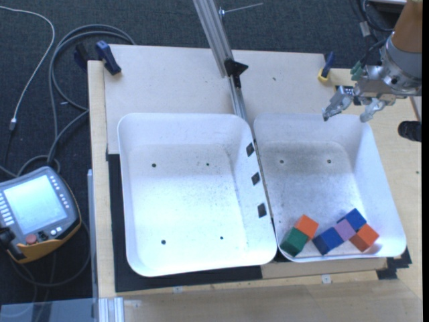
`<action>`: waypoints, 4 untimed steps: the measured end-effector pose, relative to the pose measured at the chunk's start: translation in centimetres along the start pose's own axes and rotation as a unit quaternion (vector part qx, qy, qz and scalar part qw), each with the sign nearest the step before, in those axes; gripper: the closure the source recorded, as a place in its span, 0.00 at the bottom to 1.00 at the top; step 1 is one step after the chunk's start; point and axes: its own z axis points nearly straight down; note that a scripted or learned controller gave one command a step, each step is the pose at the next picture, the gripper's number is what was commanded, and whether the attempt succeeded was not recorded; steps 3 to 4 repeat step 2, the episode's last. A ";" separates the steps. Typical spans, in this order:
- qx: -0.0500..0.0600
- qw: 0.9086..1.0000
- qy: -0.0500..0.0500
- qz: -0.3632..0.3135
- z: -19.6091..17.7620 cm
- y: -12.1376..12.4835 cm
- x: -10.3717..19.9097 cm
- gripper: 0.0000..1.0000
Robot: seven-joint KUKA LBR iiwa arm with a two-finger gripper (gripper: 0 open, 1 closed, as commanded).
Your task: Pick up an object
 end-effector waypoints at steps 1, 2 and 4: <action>0.005 1.000 0.002 -0.001 11.9 -6.9 6.5 0.00; 0.002 1.000 0.001 0.001 12.3 -12.6 7.1 0.00; 0.002 1.000 0.001 0.001 12.3 -12.6 7.1 0.00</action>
